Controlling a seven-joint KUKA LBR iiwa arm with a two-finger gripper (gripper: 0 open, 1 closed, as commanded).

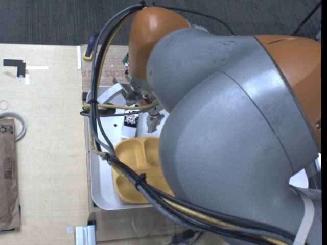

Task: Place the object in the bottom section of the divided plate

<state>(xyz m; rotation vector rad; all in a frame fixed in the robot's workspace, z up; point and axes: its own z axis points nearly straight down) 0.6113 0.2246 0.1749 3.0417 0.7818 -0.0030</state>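
Small black-and-white object (131, 120) lies on the white bin floor (102, 190), just beyond the yellow plastic divided plate (134, 160). Gripper (153, 121) hovers right of it, likely approaching; jaw state unclear.

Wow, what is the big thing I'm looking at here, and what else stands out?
The huge grey arm with its orange band fills the right and centre of the camera view, black cables looping off its left side. Below it, a yellow divided plate sits in a white bin. Just above the plate lies a small black and white object.
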